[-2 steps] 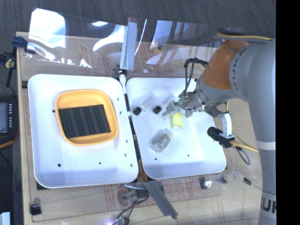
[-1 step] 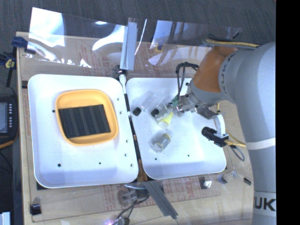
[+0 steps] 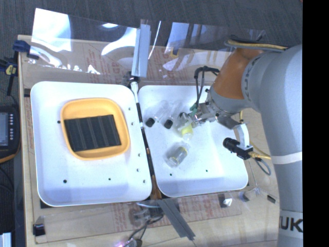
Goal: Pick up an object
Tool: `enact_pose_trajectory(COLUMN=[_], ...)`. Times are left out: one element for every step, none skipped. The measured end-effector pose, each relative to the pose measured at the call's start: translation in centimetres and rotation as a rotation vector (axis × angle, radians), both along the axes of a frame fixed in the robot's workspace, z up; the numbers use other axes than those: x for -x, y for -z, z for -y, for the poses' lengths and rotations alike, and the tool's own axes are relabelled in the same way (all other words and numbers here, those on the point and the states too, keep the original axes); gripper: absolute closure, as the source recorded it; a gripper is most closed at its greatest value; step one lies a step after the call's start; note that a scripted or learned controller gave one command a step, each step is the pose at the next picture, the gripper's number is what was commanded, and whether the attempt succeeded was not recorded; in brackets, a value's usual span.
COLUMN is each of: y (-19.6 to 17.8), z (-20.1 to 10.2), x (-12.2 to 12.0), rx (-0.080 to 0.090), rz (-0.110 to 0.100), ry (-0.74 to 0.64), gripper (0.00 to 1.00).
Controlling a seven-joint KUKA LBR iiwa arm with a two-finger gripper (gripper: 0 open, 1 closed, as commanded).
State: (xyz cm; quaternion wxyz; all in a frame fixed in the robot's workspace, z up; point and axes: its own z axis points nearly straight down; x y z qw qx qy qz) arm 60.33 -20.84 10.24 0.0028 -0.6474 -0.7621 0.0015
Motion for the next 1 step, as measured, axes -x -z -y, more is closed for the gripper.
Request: enact_pose_trajectory(y=[-10.84], z=[-3.84], x=[-1.14], rx=[0.001], rz=[0.005], ry=[0.017], gripper=[1.0])
